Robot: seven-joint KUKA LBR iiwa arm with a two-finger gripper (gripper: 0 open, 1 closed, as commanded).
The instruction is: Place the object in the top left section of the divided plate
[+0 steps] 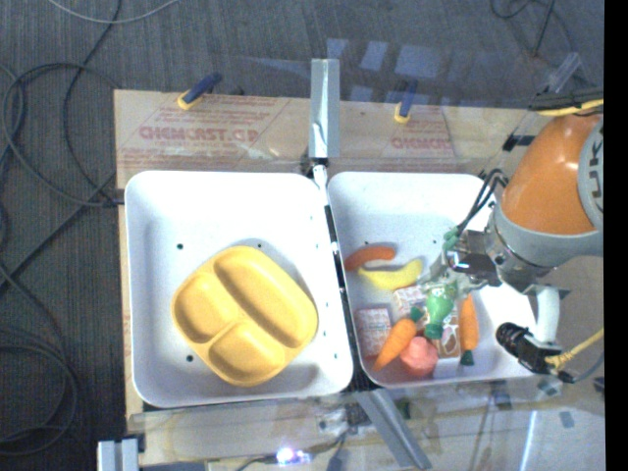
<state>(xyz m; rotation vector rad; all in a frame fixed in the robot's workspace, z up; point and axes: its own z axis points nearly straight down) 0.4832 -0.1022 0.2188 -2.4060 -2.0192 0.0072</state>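
Note:
A yellow divided plate point(245, 314) lies tilted in the left white bin point(157, 214), with three sections. The right bin point(412, 194) holds a pile of toy food: a red-orange sausage point(371, 255), a yellow banana point(391, 274), an orange carrot point(395, 341), a second carrot point(469, 326), a green item point(438, 306), a red piece point(419, 356) and a pink packet point(373, 328). My gripper point(453, 263) hangs low over the right side of this pile, just above the green item. I cannot make out whether anything is held.
A metal divider post point(321, 116) stands between the bins at the back. Two clamps point(197, 89) hold the cardboard backing. The arm's orange band point(554, 184) looms over the right bin's right edge. Cables trail on the floor to the left.

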